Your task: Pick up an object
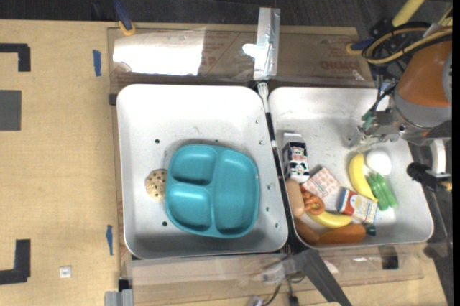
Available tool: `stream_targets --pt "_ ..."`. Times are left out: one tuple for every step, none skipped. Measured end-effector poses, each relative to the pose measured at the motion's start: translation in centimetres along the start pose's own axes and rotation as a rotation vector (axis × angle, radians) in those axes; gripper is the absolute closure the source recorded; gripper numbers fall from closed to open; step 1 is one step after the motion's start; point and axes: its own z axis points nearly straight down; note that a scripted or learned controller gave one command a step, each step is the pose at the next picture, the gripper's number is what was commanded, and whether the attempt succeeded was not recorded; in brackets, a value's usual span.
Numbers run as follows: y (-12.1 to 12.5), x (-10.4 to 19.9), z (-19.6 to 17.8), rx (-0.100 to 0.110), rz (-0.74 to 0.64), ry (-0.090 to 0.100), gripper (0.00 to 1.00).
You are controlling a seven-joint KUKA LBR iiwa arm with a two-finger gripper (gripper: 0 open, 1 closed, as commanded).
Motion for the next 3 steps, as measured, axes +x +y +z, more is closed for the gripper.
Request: stream_targets --pt "0.0 0.0 0.1 0.001 0.000 0.000 0.00" --pt "-5.5 -0.3 1.1 0.007 -0.042 0.004 0.00" --pt "-5.2 -0.2 0.0 0.000 -0.043 0.003 1.00"
